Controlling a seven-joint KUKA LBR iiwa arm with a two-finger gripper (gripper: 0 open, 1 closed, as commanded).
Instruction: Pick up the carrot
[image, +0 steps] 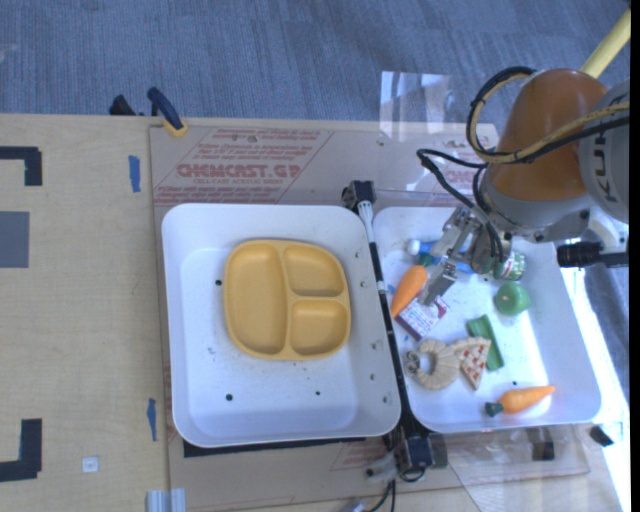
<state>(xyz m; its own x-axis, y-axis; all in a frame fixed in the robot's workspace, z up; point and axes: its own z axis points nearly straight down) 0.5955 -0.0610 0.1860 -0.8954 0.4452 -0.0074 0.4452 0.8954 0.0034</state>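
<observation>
the grey arm with its orange band reaches in from the right and holds its two-finger gripper (440, 282) low over the right shallow white bin (575, 400). the fingers stand slightly apart with nothing seen between them, their tips just beside the upper end of an orange plastic carrot (408, 288) lying tilted near the bin's left wall. a second orange carrot with a green stub (522, 399) lies near the bin's front right corner, well apart from the gripper. between them lie a toy pizza slice (474, 360), a beige ring-shaped toy (431, 363), a small red-and-white packet (421, 317) and a round green toy (512, 298). the left white bin (190, 400) holds a yellow three-compartment plate (287, 298).
</observation>
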